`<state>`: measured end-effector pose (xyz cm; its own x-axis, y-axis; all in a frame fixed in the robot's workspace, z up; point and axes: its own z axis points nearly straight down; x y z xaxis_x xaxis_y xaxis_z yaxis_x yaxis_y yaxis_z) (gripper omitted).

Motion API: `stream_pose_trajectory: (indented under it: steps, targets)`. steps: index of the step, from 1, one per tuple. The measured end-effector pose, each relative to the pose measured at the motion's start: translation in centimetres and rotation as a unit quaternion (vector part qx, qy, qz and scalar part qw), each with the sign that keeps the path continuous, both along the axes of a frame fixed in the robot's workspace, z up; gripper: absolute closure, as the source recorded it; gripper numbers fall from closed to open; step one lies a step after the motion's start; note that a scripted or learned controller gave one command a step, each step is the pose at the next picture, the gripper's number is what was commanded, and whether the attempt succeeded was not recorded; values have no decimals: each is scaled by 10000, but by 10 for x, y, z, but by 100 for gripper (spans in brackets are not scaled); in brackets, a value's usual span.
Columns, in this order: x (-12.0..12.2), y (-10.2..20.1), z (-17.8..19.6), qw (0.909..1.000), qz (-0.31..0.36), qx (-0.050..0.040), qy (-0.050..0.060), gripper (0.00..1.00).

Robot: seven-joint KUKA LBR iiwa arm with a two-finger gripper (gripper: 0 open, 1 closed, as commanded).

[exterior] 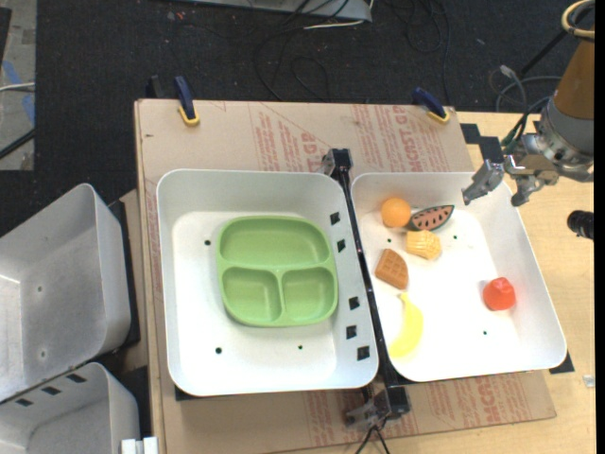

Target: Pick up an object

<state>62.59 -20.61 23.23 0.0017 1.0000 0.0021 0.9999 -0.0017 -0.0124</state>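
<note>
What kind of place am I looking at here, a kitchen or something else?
Most likely a robotics lab, not a kitchen. A robot arm reaches over two white bins clamped to a cardboard-covered bench, the food pieces such as the banana look like toys, and loose cables trail across the floor behind.

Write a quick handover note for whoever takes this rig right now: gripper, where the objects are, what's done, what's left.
Gripper: open, holding nothing, at the right bin's upper right corner.
Right bin: orange, watermelon slice, corn, bread piece, banana, red object.
Left bin: green divided plate.
Done: nothing picked.
Left: descend, grasp one object, lift.
</note>
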Motion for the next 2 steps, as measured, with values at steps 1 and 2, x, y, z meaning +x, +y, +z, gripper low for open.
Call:
stream_pose_trajectory:
  steps: [1, 2]
  targets:
    - [3, 1, 8, 10000, 17, -14, -66, 0]
    - [-1, 2, -35, 10000, 5, -12, -50, 0]
